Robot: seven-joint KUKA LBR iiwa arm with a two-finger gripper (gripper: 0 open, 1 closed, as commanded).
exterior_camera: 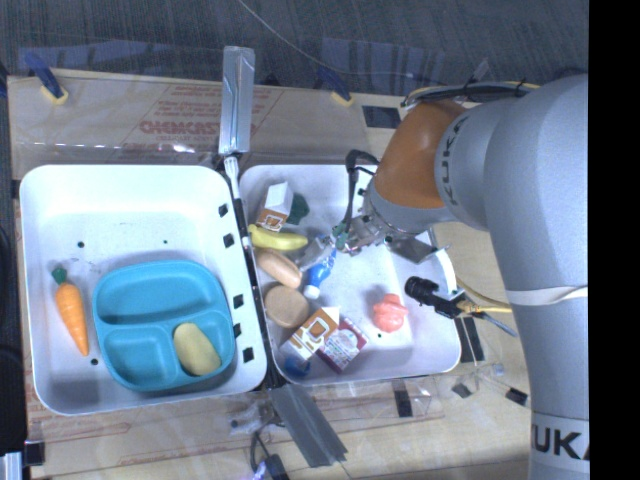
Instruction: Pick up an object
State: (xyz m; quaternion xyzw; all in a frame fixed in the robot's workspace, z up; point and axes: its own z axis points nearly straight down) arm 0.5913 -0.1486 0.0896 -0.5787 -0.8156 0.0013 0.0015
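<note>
Camera view, for you: two shallow white plastic bins on the desk. In the right bin (440, 268), the claw (345, 236) sits low near the middle, just above a small blue-and-white bottle (316, 271); you cannot tell how it is set. Along that bin's left wall: yellow banana (278, 238), tan bread roll (279, 267), round brown bun (287, 306), small printed cartons (320, 333). Pink-red fruit (390, 313) lies right of centre. The left bin (60, 193) holds a blue sectioned plastic tray (150, 303) with a yellow-green potato-shaped piece (197, 349), and an orange carrot (70, 311) by its left wall.
</note>
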